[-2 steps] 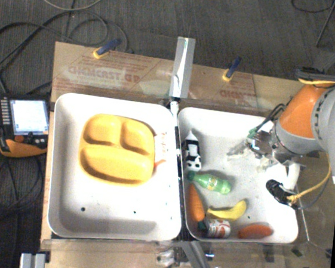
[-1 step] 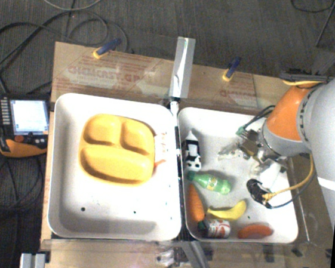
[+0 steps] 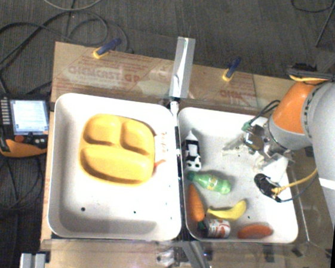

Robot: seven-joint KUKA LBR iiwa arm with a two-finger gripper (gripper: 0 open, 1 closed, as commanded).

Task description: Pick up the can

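Observation:
The can (image 3: pixel 216 228) is small, with a red and white label and a dark end. It lies on its side at the front edge of the right bin (image 3: pixel 247 122), between a carrot and a red-orange oval piece. My gripper (image 3: pixel 249 138) hangs over the back right part of that bin, well behind the can and apart from it. The orange band of the arm (image 3: pixel 291 113) sits just right of the gripper. Nothing shows in the gripper.
Around the can lie a carrot (image 3: pixel 194 203), a banana (image 3: pixel 228 210) and a red-orange oval piece (image 3: pixel 255 231). A green bottle (image 3: pixel 210 182) and a black-and-white toy (image 3: pixel 192 153) lie further back. The left bin (image 3: pixel 61 166) holds a yellow divided tray (image 3: pixel 117 149). A black cable loop (image 3: pixel 268 185) hangs under the wrist.

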